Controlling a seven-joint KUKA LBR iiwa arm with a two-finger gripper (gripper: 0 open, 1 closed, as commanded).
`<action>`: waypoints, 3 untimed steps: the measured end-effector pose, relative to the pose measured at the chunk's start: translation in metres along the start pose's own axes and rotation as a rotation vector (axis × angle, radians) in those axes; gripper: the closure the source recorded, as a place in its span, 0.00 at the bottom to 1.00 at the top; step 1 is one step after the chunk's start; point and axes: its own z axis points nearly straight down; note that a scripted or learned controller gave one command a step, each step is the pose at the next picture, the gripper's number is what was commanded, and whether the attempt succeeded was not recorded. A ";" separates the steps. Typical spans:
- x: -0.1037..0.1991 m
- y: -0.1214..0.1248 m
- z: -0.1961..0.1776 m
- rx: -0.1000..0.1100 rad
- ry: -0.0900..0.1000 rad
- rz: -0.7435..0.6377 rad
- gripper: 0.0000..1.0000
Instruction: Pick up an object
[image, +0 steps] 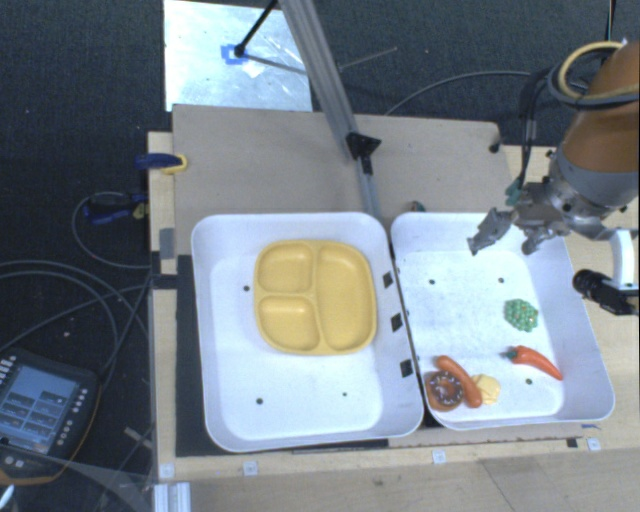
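Two white bins are seen side by side at frame centre. In the left bin (215, 400), a yellow divided plate (315, 297) w/ three compartments is laid flat, toward the upper middle of that bin.

The right bin (590, 385) holds the small items, all in its lower right part: a green bumpy ball (520, 315) at centre-right; an orange carrot (536, 362) just below it, lying at a slant; a brown donut (443, 390) at the lower left corner, w/ a red sausage (459, 379) resting across it and a small pale yellow piece (487, 387) just beside the sausage on the right.

The arm is seen at the upper right of the frame, orange band above the wrist. The gripper (512, 235) is placed over the upper edge of the right bin, well apart from the items below. Its fingers are seen spread apart, w/ nothing between them. No item is gripped; all lie on the bin floor.

A handheld pendant (35, 400) is seen at lower left, off the bench, w/ cables near it.
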 end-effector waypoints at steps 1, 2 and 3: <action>0.000 0.000 0.000 0.000 0.000 0.002 0.00; -0.006 0.007 0.048 0.004 -0.001 0.006 0.00; -0.016 0.009 0.104 0.005 -0.001 0.006 0.00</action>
